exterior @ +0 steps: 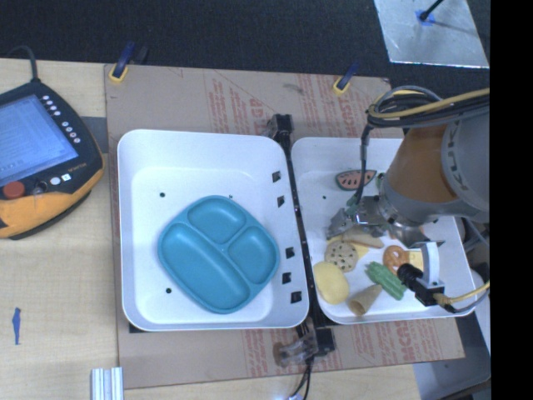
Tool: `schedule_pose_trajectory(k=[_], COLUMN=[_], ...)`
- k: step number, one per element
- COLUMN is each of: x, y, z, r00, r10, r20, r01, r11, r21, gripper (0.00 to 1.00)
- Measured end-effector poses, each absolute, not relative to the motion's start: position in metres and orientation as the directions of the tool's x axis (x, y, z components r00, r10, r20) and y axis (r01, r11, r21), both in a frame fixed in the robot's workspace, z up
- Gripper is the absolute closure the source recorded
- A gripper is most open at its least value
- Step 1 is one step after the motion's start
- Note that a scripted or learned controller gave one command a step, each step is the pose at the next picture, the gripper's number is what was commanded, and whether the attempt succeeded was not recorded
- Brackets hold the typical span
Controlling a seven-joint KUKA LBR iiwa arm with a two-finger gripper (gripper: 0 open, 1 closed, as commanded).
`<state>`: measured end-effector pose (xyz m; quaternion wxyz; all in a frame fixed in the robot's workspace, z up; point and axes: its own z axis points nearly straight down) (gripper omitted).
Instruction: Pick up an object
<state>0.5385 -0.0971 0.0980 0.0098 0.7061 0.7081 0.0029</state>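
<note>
Toy food pieces heaped toward the near edge of the right bin, partly lost under the arm. Hidden there: whatever lies along the bin's right edge, plus most of the pale piece just below the gripper. Grip open or closed: cannot tell, since the metal parts blur into the shadow. Nothing plainly held.

Easiest to make out:
- watermelon slice, red with a green rind, alone near the far edge
- round speckled cookie, near the bin's middle
- yellow lump, touching the cookie's near side, close to the near-left corner
- tan cone, at the near edge
- green piece, beside the cone
- orange piece, half covered by the white cable fitting

Left bin: blue divided plate near its middle.

Red print on the cardboard under both bins, too faint to read.
</note>
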Motion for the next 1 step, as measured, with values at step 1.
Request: schedule_pose_trajectory(k=[1], x=[0.5473], y=[-0.1010], z=[0.0962], r00=[-0.003], r10=[1.000], r20=[-0.003], r01=[1.000], r11=[0.003], r21=[0.005], gripper=[0.00])
